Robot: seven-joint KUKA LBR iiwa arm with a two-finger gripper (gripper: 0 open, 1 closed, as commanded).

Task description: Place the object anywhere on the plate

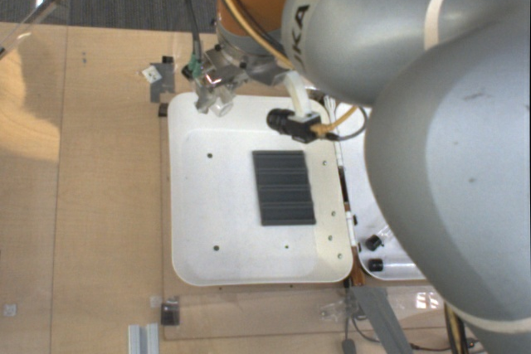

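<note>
The gripper (212,100) is seen poised over the far left corner of the left bin (192,203). Whether it is clenched, released, or grasping anything cannot be told from this slant. A dark ribbed slab (284,187), judged to be the plate, is laid flat mid-bin, well apart from the gripper, toward the near side and to its right as pictured. Its long axis is run from far edge to near edge. A travel toward the bin's middle is called for before any release.
</note>
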